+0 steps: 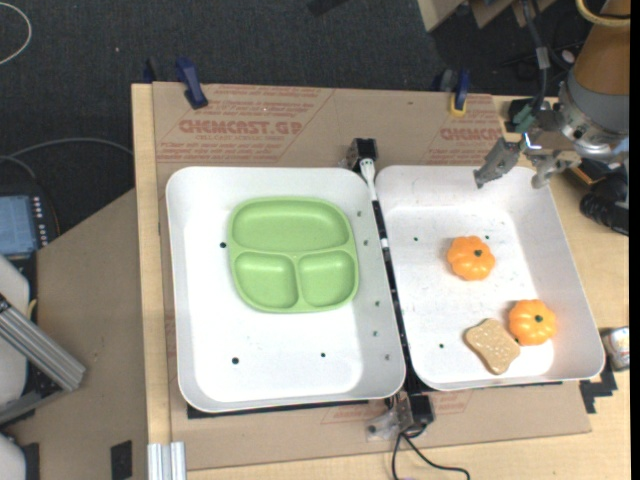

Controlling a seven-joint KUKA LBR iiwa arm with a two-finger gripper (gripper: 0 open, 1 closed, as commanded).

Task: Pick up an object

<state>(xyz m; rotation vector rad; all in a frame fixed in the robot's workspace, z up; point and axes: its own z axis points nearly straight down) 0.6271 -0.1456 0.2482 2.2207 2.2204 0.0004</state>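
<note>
Nearest the camera, in the right bin [560, 268], a tan toast-shaped piece [492, 345] lies at the near edge, touching a small orange pumpkin [531, 322] just to its right. A second orange pumpkin [470, 258] sits farther back, near the bin's middle, well apart from those two. The left bin [190, 268] holds a green divided plate [294, 253], lying flat. Over the right bin's far right corner hangs the end effector [517, 164], its two fingers spread apart with nothing between them, above the counter [250, 118].
</note>
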